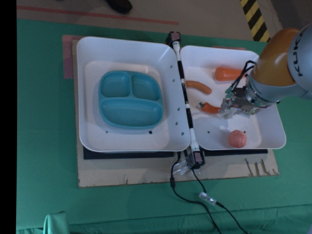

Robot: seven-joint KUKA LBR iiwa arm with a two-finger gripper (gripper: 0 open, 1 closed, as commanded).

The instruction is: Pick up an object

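Two shallow white plastic bins sit side by side on a green-covered counter [44, 130], over a sheet of brown cardboard [122, 179]. The left bin [90, 52] holds a teal three-compartment plastic plate [130, 100], lying flat near its middle. The right bin [273, 130] holds four items: an orange carrot-shaped piece [228, 73] toward the far side, a long orange-brown sausage-shaped piece [198, 87] just below and left of it, a small orange-red chili-shaped piece with a green stem [209, 107] nearer the middle, and a round pinkish-red ball-like piece [237, 139] near the front wall. The grey arm with its orange band [273, 62] reaches in from the right; the pincer [233, 109] is low over the right bin, just right of the chili-shaped piece. Cannot tell how the pincer stands or if it grips anything. Black cables [195, 189] trail off the front of the counter.
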